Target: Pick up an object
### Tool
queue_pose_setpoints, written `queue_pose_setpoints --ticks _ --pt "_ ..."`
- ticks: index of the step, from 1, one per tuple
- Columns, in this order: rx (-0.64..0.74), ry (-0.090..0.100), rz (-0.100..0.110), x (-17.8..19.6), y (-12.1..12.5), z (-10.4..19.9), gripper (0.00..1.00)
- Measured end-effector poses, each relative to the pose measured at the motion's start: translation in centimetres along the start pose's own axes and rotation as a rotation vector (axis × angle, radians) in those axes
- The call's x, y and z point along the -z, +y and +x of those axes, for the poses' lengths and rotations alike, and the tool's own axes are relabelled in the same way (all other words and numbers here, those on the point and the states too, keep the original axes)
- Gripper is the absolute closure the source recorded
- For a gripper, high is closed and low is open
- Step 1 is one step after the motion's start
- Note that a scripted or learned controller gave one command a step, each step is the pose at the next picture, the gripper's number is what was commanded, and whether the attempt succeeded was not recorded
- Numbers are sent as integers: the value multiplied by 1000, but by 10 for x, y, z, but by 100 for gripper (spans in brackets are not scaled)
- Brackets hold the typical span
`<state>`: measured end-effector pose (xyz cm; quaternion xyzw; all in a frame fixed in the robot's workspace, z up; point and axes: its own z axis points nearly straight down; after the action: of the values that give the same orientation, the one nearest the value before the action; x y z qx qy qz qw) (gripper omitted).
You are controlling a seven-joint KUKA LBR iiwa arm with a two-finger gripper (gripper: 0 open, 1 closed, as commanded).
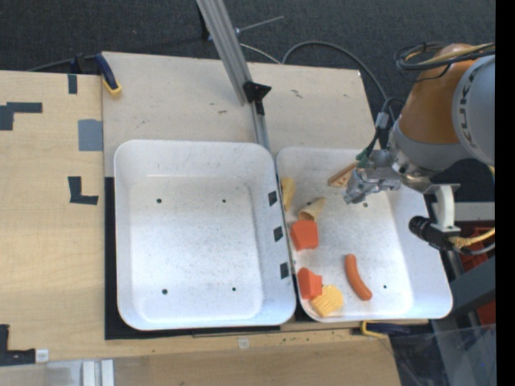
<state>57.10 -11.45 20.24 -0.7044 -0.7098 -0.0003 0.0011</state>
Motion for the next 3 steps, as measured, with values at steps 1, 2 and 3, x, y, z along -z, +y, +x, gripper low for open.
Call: queue_pose_setpoints --ticks 1,2,3 --pt "-1 0 0 -6 22 47 100" --pt "1 0 -2 -1 49 105 100" --pt "0 0 0 -2 66 160 100"
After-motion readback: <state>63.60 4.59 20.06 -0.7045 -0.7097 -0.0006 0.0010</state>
